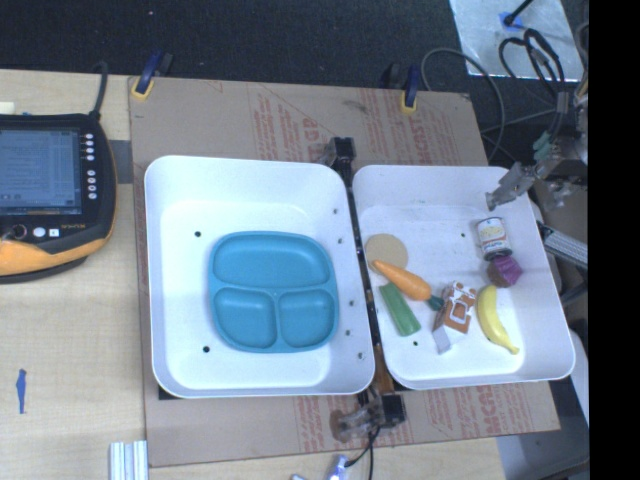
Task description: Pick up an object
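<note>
On the far left of the surface (70, 368) lies a control tablet (50, 193) with an orange and black case. To its right stands the left bin (170, 198), and in it rests a blue divided plate (272, 290) with three compartments.

The right bin (420, 193) holds all the small things. Going from left to right there is a round tan disc (386, 248), then an orange carrot (402, 279) which touches it and lies slanted, with a green stick (400, 310) just below it. Next comes a small brown and white piece (458, 306) with a grey blade-like thing (441, 338) beside it. Further right stands a small can (490, 235), a purple object (503, 270) lies just near of it, and a yellow banana (495, 318) lies nearest to the viewer.

The hand (515, 183) is at the far right corner of the right bin, above its rim. It carries nothing that I can see, and I cannot tell whether it is open or closed, because it is small and partly blurred.

The closest thing to it is the can, which lies just to the near-left of the hand. The banana is farther, and its long axis runs from far to near, slightly slanted to the right. I judge that the pick is not begun yet, and a short move down and to the near-left would bring the hand over the can.
</note>
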Robot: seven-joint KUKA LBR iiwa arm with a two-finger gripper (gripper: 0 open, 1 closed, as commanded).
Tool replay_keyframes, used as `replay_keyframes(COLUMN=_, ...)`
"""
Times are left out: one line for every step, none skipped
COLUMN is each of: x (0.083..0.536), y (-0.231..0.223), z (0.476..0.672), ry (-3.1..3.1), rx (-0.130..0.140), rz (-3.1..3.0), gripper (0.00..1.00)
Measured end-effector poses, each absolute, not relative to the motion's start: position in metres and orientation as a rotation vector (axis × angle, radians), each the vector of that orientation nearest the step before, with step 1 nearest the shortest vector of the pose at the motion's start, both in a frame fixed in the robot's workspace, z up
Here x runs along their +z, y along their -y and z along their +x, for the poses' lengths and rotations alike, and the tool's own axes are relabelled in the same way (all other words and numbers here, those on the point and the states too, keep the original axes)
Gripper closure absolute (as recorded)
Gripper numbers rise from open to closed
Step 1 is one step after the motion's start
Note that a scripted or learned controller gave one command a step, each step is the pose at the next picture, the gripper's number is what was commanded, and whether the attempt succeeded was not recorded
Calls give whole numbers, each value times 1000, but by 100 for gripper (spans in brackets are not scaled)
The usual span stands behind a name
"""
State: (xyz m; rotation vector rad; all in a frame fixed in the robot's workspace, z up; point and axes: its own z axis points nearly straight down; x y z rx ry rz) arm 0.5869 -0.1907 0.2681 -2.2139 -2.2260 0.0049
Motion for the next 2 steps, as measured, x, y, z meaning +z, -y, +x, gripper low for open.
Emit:
replay_keyframes(x=187, y=211, z=656, ry=2229, rx=7, rz=-2211, gripper=0)
replay_keyframes(x=97, y=212, z=573, ry=2226, rx=6, rz=-2213, gripper=0)
